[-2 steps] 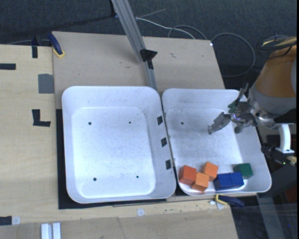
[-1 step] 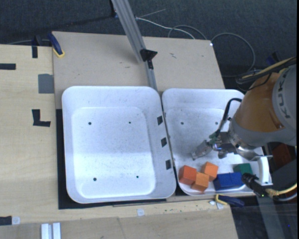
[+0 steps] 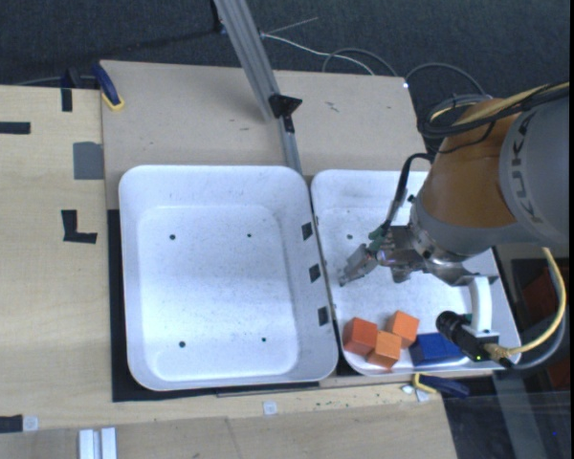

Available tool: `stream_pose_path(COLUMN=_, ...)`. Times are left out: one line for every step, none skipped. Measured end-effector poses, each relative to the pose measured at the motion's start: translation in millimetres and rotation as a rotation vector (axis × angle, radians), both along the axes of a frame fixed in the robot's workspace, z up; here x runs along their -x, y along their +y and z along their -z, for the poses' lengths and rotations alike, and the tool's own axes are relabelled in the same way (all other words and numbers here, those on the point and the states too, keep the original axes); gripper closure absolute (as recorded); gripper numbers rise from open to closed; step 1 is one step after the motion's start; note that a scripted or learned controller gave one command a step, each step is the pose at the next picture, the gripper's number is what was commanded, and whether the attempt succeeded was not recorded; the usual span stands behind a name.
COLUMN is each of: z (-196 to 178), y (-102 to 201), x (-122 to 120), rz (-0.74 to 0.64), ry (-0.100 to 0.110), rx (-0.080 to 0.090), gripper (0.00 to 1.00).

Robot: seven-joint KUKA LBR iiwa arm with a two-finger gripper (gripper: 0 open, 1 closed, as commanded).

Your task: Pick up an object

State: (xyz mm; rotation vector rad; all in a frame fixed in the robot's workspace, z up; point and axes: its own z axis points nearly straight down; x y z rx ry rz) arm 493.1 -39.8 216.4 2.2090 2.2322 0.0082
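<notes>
I take the right bin point(image 3: 356, 197) as my landmark. The arm point(image 3: 488, 185) comes in over its far-right side, orange band above the wrist, and the gripper point(image 3: 356, 267) hangs over the middle of that bin's floor, pointing toward the wall it shares with the left bin point(image 3: 153, 199). I see two thin fingers point(image 3: 349, 273) slightly apart at the tips, with nothing between them. No object is held.

The things to pick up sit in the near corner of the right bin, below the gripper and clear of it. An orange block point(image 3: 361, 334) lies closest to the shared wall. A second orange block point(image 3: 404, 325) sits just beside it, further from the wall, and a third orange block point(image 3: 386, 348) lies against the near rim, between and in front of the other two; I cannot tell if they touch. A blue block point(image 3: 432, 350) lies at the near rim, on the far side of the orange ones from the shared wall, partly hidden by a black part of the arm.

Beyond the right bin's far rim, a grey metal bar point(image 3: 249, 41) slants across the bench point(image 3: 191, 113). Thin cables point(image 3: 354, 60) trail nearby.
</notes>
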Motion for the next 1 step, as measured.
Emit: stream_pose_path(z=-43.4, y=-49.2, x=-19.1, rz=0.013, ry=0.000, rx=0.006, gripper=0.00)
